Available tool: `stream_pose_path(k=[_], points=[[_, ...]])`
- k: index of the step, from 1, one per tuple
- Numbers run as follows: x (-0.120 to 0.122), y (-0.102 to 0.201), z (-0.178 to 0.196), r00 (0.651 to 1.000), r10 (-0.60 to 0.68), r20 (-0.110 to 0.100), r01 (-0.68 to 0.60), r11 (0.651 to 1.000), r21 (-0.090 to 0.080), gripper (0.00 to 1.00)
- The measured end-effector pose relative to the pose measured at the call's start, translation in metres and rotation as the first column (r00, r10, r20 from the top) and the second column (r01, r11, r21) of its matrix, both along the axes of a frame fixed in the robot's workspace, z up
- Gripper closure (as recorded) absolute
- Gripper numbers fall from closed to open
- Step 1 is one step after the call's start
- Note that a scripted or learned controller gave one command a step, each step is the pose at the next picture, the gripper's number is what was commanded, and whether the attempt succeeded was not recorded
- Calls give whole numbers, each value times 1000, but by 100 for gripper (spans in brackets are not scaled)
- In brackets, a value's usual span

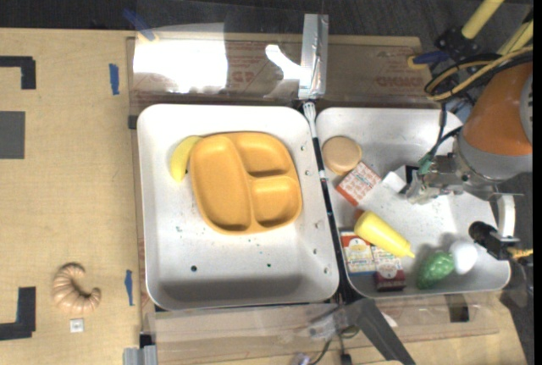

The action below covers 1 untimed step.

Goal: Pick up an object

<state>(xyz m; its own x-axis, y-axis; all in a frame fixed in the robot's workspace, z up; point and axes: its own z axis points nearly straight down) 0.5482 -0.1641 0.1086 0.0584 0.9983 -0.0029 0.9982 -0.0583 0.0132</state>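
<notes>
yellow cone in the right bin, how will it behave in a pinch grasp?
The yellow cone tapers toward one end, so fingers may slide off. It lies on its side, so a push would likely roll it in an arc. It looks like light toy plastic.

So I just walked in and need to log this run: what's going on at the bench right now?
The grey arm with the orange band reaches in from the right, its gripper over the right bin, above a small red and white box. Nothing is visibly held. Also in that bin lie a tan round piece, a yellow cone and a green item. The left bin holds an orange divided tray resting on a banana.
</notes>
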Motion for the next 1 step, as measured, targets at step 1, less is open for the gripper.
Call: stream_pose_path(k=[1], points=[[0,0,-1,1000,0,-1,0,1000,0,0]])
